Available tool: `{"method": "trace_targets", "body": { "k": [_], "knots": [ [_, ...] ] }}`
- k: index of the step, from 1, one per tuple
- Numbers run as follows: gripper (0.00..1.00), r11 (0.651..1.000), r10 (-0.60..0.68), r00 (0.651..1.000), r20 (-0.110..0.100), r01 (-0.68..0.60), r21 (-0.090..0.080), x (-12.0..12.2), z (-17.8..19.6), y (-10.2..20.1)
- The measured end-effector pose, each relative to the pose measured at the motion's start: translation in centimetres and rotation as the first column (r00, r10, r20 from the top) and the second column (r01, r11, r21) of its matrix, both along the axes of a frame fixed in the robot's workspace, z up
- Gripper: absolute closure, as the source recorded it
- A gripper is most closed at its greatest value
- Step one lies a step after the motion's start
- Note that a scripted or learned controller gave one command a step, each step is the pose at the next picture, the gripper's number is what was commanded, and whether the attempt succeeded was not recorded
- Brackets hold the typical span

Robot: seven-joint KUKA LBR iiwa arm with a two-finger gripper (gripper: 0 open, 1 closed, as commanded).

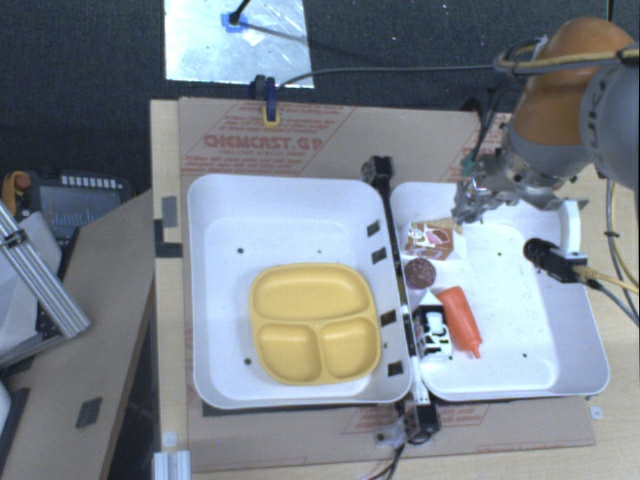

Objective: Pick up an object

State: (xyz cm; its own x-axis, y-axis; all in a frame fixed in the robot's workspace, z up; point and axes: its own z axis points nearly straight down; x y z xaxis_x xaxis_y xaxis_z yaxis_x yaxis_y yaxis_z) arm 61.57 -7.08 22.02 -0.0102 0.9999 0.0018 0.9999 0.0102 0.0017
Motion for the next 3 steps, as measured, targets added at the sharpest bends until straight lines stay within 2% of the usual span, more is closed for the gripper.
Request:
{"method": "trace_targets", "body": {
  "k": [2, 3],
  "knots": [
    [1.00, 1.000, 0.000, 1.000, -0.001, 0.000, 0.000, -1.5, -1.4, 11.3],
    [1.00, 1.000, 0.000, 1.000, 0.001, 0.000, 0.001, -1.0, -0.7, 16.7]
  ]
}}
